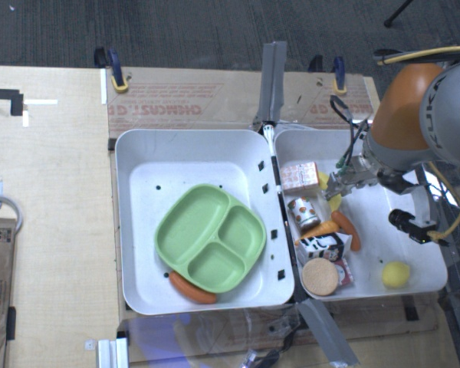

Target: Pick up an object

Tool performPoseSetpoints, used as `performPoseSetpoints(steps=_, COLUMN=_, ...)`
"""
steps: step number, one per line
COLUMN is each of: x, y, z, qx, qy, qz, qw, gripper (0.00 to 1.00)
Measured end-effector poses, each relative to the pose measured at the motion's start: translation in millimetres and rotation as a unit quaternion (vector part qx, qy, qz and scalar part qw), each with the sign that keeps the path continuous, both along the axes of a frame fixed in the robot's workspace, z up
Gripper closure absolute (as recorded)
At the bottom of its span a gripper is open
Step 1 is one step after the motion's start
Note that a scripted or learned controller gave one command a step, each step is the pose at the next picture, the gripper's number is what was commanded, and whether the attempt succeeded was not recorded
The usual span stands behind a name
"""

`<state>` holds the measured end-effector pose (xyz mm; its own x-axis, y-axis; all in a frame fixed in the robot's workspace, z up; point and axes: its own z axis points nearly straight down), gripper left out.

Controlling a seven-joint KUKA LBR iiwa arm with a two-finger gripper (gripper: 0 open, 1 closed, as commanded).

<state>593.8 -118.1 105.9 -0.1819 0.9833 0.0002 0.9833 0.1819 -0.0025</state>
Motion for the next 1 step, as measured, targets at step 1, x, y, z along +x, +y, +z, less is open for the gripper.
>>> performPoseSetpoints(steps=1, x=32.6, y=50.0, z=85.6, qx=-0.0011, qy=-0.001, qz=-0.192, qw=0.9814, gripper=1.0)
